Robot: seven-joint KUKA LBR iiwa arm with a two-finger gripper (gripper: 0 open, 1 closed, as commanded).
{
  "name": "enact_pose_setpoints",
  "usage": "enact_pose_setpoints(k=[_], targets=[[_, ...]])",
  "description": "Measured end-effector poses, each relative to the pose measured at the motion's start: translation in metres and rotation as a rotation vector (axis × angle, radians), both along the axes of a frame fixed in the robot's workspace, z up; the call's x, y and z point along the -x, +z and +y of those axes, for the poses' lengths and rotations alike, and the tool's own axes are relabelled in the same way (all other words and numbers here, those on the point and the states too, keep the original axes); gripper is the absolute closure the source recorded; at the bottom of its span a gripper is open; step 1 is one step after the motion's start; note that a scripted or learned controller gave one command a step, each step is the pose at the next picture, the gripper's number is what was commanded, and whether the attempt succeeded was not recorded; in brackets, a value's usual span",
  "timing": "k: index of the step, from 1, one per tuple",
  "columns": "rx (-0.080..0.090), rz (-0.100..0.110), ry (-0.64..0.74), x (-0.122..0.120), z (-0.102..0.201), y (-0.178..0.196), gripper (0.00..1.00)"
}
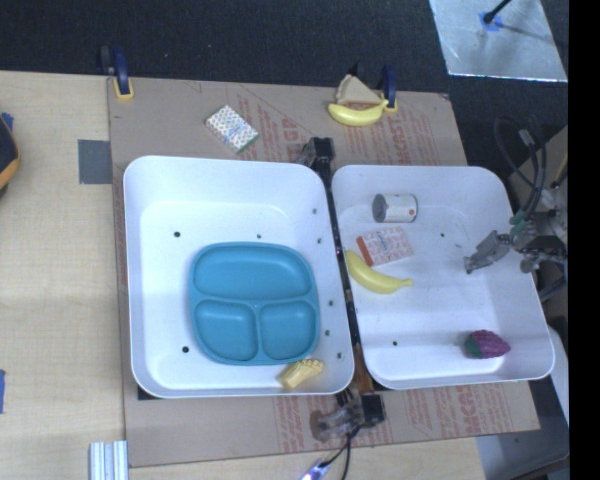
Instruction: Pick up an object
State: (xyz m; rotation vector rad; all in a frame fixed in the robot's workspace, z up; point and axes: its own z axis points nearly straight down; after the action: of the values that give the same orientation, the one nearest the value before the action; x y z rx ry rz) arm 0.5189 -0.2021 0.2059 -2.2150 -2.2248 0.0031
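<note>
The right bin (435, 368) holds several objects. A yellow banana (376, 274) lies at its left side, touching a small red-and-white box (385, 245). Farther back, a short grey-and-white can (395, 208) lies on its side. A purple object (487, 344) rests near the front right corner. My gripper (495, 250) hangs over the bin's right side, well away from the banana and above the purple object in the picture. Nothing is visibly held in it.
The left bin (150, 268) holds a blue divided plate (252, 302) and a small yellow item (301, 373) at its front edge. Outside the bins, a second banana (356, 113) and a patterned packet (231, 127) lie on the cardboard behind. Cables hang at the right.
</note>
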Motion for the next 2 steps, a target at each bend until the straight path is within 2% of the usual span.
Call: enact_pose_setpoints(k=[1,2], targets=[[0.000,0.002,0.002,-0.060,0.040,-0.115,0.00],[0.000,0.001,-0.001,0.034,-0.011,-0.114,0.00]])
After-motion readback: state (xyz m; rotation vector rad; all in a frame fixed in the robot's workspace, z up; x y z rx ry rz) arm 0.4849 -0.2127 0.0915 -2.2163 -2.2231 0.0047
